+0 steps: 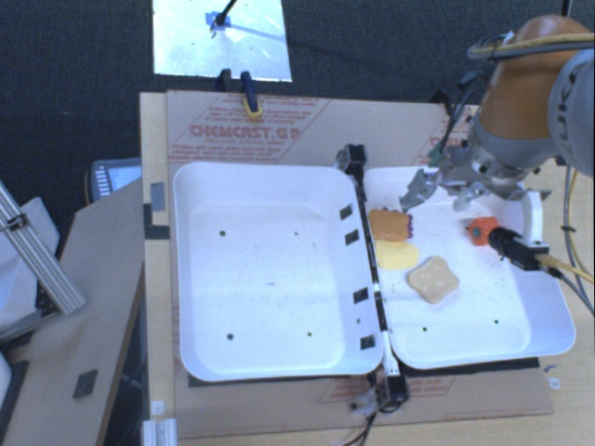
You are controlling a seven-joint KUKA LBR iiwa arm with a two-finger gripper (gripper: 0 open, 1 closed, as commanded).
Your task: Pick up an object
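In the right bin (521,337), several small things lie near the left wall. An orange-brown slab (390,225) sits furthest back, with a flat yellow piece (398,255) just in front of it. A beige bread-like piece (433,280) lies nearer the middle. A small orange-red object (479,231) rests further right. My gripper (439,195) hangs over the back of this bin, above and to the right of the orange-brown slab. Its fingers are spread open and nothing shows between them.
The left bin (195,277) stands alongside, joined to the right bin by a divider with black clips (358,240). The arm comes in from the upper right, over the right bin's back corner. A brown board (251,128) lies under both bins.
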